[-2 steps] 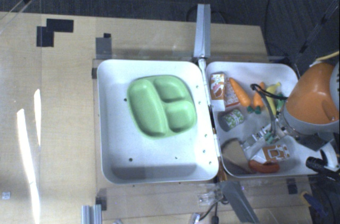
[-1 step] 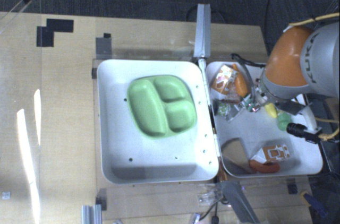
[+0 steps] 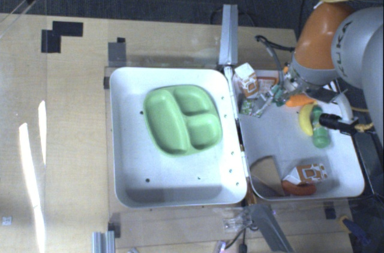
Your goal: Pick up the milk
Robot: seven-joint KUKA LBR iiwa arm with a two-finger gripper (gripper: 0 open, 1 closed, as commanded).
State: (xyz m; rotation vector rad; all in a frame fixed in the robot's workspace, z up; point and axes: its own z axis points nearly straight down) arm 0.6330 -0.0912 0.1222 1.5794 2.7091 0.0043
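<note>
**Milk Carton Position and Gripper Status**

Locate the milk carton (image 3: 246,78) in the far left corner of the right bin (image 3: 348,174). It is a small white carton with a brown printed panel, and it stands close against the wall that divides the two bins. It looks upright or slightly tilted; you cannot confirm which.

Locate the gripper (image 3: 262,103) just beside the carton, on its near right side. The metallic fingers point toward the bin's left wall, over the bin floor. Nothing sits between the fingers, so treat the milk carton as not grasped. You cannot tell from this view whether the fingers are spread or closed, as the tips are small and blurred.

Follow the grey arm (image 3: 354,36) back to the right, where its orange band (image 3: 318,30) sits above the wrist.

Note the other items in the right bin. An orange object (image 3: 298,102), a yellow banana (image 3: 307,119) and a green bottle-shaped item (image 3: 321,136) lie together near the wrist. A second carton (image 3: 307,173) with brown print lies on its side near the front wall, next to a red-brown sausage-like item (image 3: 297,188).

Note the left bin (image 3: 129,186). It holds a green divided tray (image 3: 182,119), well apart from the carton.
</note>
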